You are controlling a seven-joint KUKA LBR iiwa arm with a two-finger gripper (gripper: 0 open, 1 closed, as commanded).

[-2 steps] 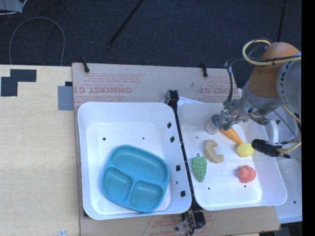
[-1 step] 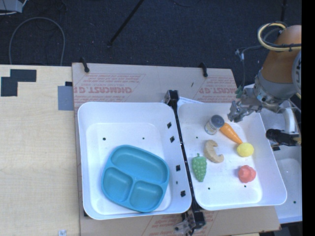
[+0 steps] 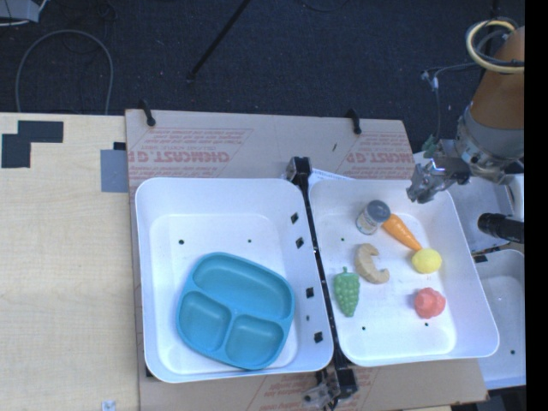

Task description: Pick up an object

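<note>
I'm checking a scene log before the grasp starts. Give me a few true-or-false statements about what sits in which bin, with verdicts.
1. The blue divided tray lies in the left bin. True.
2. The carrot lies beside the small can. True.
3. The green grapes sit on the blue tray. False: they lie in the right bin, near the divider.
4. The gripper holds the yellow lemon. False: the lemon lies on the bin floor, apart from the gripper.
5. A red item lies below the lemon in the view. True.

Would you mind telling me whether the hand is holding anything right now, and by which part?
Nothing is held: the hand hangs above the right bin's upper corner.
</note>
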